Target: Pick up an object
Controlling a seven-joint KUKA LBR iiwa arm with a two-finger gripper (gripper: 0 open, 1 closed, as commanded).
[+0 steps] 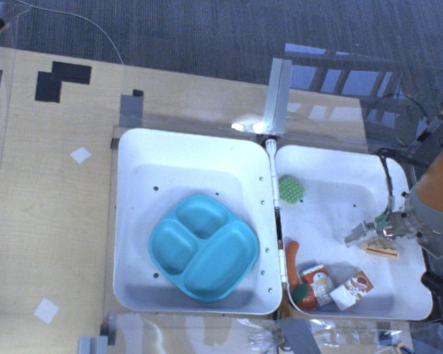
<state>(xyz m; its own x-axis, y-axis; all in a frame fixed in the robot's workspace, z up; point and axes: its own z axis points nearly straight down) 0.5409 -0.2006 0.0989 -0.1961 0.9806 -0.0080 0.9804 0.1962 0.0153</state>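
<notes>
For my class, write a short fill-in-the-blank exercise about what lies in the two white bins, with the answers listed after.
1. The blue divided plate lies in the ____ bin.
2. The spiky ball near the divider in the right bin is ____ in colour.
3. The plate has ____ compartments.
4. The gripper is over the ____ bin, beside a small flat item.

Missing words: left; green; three; right

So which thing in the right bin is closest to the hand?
The flat tan card, right beside the hand. The green ball, carrot and small boxes lie farther off.
</notes>
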